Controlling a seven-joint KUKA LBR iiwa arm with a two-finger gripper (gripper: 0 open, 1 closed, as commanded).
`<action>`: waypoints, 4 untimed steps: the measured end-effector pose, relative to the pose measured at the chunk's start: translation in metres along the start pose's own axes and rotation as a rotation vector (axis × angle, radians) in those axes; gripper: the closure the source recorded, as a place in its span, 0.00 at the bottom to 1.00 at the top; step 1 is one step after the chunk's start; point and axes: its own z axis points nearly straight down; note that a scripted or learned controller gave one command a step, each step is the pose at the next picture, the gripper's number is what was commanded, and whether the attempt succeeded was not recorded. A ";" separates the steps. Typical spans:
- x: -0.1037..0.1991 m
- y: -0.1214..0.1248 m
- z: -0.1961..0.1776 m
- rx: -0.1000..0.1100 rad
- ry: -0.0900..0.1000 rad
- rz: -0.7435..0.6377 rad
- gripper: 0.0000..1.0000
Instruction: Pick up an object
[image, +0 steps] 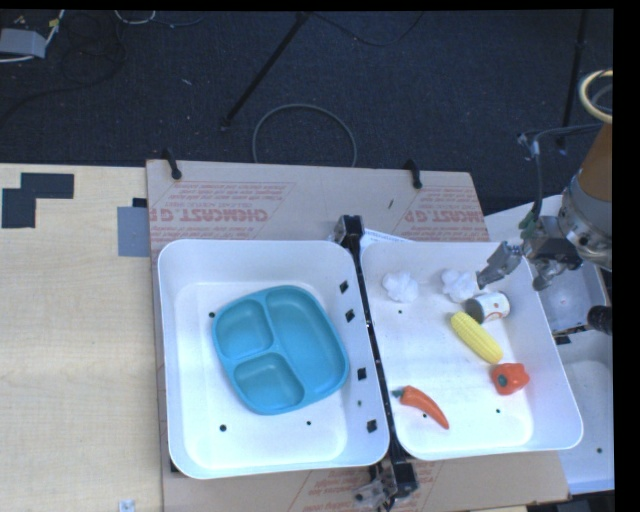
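Here the hand (518, 262) hovers at the upper right rim of the right bin (560, 420), its prongs seemingly spread and gripping nothing, though the view is dim. Just below it a small white cup (492, 305) touches the corn (476, 336); descending could shove both aside. The arm slants in from beyond the bin.

A blue divided plate (279, 347) is seen lying in the left white bin (190, 420). Both bins are set on a cardboard sheet (300, 205) printed with red lettering, laid over the pale wooden worktop (70, 350). Black cables (300, 130) are strewn on the dark floor (420, 80) behind.
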 end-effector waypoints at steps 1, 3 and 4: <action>0.000 0.002 -0.007 -0.013 -0.003 -0.002 0.00; 0.002 -0.011 0.101 -0.006 0.000 -0.002 0.00; 0.001 -0.003 0.161 -0.009 -0.001 -0.001 0.00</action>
